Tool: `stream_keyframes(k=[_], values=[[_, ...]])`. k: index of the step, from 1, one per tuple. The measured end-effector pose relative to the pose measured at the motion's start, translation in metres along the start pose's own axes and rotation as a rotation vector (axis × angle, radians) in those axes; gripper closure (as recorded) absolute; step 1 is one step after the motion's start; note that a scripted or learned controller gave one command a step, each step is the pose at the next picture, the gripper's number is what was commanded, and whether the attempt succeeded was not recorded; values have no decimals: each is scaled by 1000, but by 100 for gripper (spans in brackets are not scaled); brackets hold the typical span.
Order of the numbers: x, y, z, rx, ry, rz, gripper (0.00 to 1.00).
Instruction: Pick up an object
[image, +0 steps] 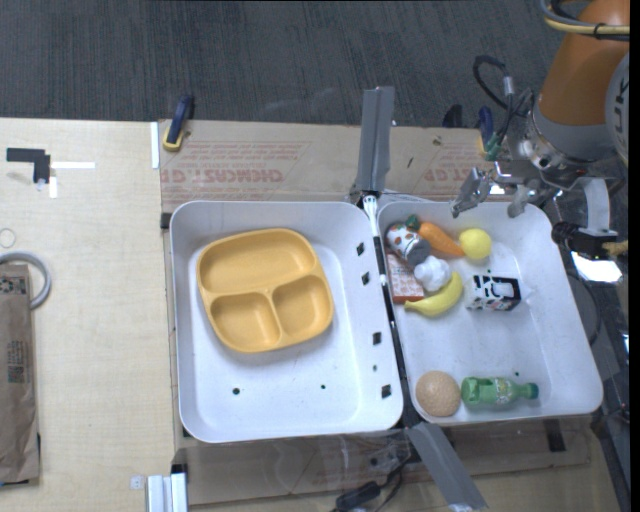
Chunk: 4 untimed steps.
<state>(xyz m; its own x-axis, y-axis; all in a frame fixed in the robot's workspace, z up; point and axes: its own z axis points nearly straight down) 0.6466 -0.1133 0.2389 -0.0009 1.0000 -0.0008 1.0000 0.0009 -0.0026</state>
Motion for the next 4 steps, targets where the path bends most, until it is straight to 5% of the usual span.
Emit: stream_keyframes(k=[1, 2, 3, 4], values=[[-21, -22, 138, 1, 0, -41, 0], [-26, -76, 91, -2, 1, -29, 0], [-5, -116, 122, -49, -19, -38, 0], [-5, -104, 130, -39, -18, -11, 0]])
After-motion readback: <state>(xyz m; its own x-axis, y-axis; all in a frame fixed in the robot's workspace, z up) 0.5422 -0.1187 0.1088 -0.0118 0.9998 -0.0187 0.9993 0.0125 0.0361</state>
